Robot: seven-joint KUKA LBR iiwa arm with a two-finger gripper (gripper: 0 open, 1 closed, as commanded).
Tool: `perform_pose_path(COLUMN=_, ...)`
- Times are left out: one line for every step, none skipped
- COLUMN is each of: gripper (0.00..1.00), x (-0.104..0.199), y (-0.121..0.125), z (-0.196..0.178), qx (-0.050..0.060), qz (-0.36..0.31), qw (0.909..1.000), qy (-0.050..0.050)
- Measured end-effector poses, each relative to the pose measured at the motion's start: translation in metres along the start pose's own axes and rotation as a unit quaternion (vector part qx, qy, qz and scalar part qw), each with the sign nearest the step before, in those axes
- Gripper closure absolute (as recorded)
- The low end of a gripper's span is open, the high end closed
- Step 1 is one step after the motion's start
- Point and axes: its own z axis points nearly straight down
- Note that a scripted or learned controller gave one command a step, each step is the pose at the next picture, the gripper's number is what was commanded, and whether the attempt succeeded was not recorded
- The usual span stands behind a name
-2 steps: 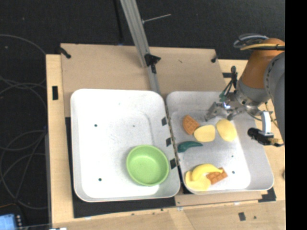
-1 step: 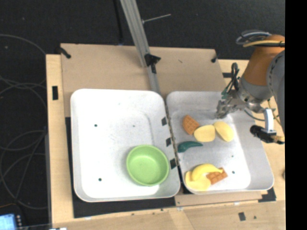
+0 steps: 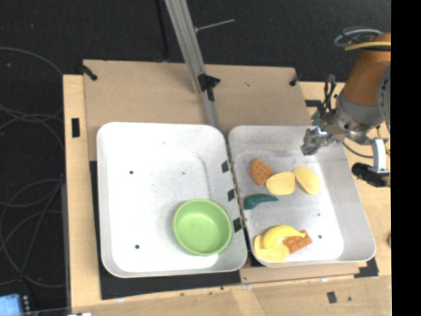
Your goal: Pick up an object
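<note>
The right bin [image 3: 342, 196] holds several small toy foods: an orange waffle-like piece [image 3: 260, 171], two pale yellow lumps [image 3: 281, 184] [image 3: 307, 180], a dark green piece [image 3: 258, 201], and a yellow banana-like piece [image 3: 275, 241] with an orange bit [image 3: 297, 243] on it. A green bowl [image 3: 202, 226] sits in the left bin [image 3: 131, 150] near its front right. My gripper [image 3: 312, 141] hangs over the right bin's back right part, above and right of the yellow lumps, apart from them. Nothing shows between its tips.
A slanted metal pole [image 3: 191, 51] runs from the top down to the bins' shared back edge. Cables [image 3: 26, 176] lie on the dark floor at left. The bench's brown board [image 3: 164, 91] lies behind both bins.
</note>
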Motion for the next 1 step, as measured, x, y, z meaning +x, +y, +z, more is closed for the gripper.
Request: perform_pose_path(gripper=1.00, x=-0.0064, y=0.0036, z=-0.0641, qx=-0.003, qz=0.000, qw=1.0000, qy=-0.001)
